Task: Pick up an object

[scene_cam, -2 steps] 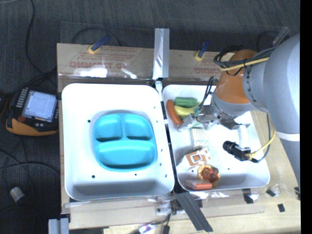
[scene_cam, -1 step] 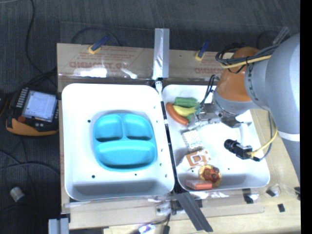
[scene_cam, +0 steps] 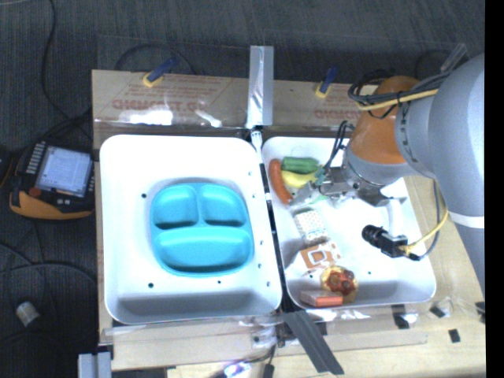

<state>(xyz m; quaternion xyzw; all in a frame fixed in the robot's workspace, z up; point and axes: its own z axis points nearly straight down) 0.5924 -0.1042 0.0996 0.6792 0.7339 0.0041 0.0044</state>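
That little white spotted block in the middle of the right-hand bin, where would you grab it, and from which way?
Judging by its pose, straight from above. The white spotted block lies flat on the floor of the right bin, with bare floor along both long sides. Fingers could close across its narrow width near the middle; its ends sit closer to neighbouring items.

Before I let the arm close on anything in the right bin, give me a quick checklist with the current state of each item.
1. Gripper over the right bin: ok, at its far left corner.
2. A target beneath it: ok, the yellow piece, green piece and orange-red sausage-shaped piece lie there.
3. Single target isolated: not ok, those three are crowded together.
4. Finger opening: cannot tell.
5. Anything held now: cannot tell.
6. Blue divided plate in the left bin, away from the arm: ok.
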